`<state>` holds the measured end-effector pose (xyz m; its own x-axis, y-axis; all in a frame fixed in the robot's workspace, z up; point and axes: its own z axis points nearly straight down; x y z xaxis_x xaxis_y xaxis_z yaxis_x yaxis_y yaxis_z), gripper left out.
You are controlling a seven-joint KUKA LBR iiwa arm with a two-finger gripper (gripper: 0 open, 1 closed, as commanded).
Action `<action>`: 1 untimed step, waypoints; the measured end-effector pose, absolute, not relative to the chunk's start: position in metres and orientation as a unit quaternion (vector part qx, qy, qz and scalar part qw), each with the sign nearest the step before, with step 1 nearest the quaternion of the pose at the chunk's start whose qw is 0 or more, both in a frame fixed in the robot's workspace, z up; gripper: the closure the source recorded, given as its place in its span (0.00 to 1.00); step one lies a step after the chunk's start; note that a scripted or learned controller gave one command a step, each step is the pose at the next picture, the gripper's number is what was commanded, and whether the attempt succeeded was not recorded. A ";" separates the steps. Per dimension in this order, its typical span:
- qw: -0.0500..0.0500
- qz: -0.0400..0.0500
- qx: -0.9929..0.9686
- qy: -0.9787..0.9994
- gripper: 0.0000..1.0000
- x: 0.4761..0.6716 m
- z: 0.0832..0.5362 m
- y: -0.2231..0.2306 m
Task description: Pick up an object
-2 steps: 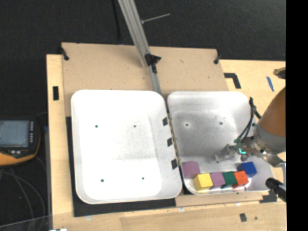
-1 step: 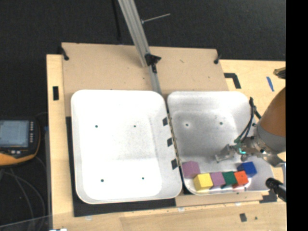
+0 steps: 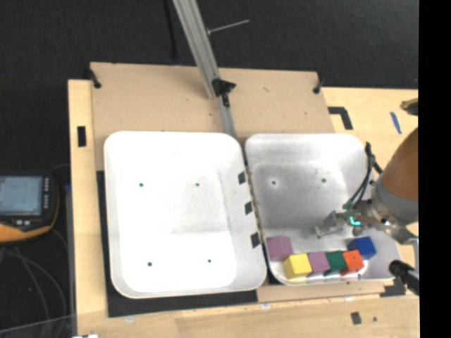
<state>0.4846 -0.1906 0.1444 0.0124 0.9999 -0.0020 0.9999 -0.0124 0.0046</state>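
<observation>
At the far left edge, off the bench, a small device with a grey screen point(image 3: 21, 196) sits on an orange base, with dark cables trailing below it. Next comes the left bin point(image 3: 176, 213), a shallow white tray with rounded corners that shows a few small dark dots on its floor. A grey metal rail point(image 3: 201, 48) slants down from the top of the view and ends near the gap where the two bins meet. Right of that gap lies the right bin point(image 3: 303, 167), its floor greyer and shadowed. Along its near edge a cluster of small blocks sits close together: a pale purple block point(image 3: 280, 246) furthest left, then a yellow block point(image 3: 298, 265) just below and beside it, another purple block point(image 3: 318, 261), a green block point(image 3: 335, 260), an orange block point(image 3: 352, 260) and, just above that one, a blue block point(image 3: 363, 246). Above the cluster, the gripper point(image 3: 330, 225) reaches in from the right over the bin floor, near the blocks but apart from them, with nothing seen between its fingers; whether the jaws are spread or closed cannot be told. Behind it the arm's orange band point(image 3: 403, 171) shows at the right edge.
</observation>
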 end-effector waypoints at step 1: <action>0.002 0.001 0.712 0.702 0.00 0.485 0.144 -0.191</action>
<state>0.4846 -0.1906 0.1443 0.0135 0.9999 -0.0021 0.9999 -0.0135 0.0047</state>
